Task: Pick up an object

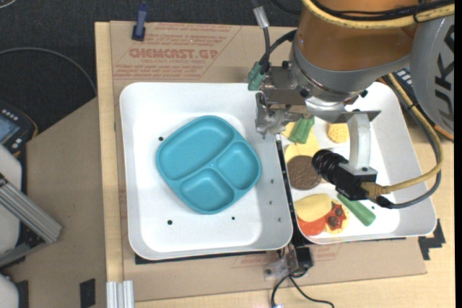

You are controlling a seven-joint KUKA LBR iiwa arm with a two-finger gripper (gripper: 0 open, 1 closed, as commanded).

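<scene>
Toy food pieces crowd the right white bin (408, 155): a green pod (302, 130) and a pale yellow round (336, 132) toward the far side, a brown disc (302, 172) in the middle, and a yellow slab (312, 206), an orange-red piece (329, 221) and a green stick (359, 212) toward the near edge. The gripper (269, 114) hangs over the seam between the two bins, just left of the green pod and beyond the brown disc; whether it is spread or closed cannot be told under the grey-and-orange wrist. No piece is seen in its grasp. A blue divided plate (209, 164) sits in the left bin (138, 155). Both bins rest on a printed cardboard sheet (173, 50).
</scene>
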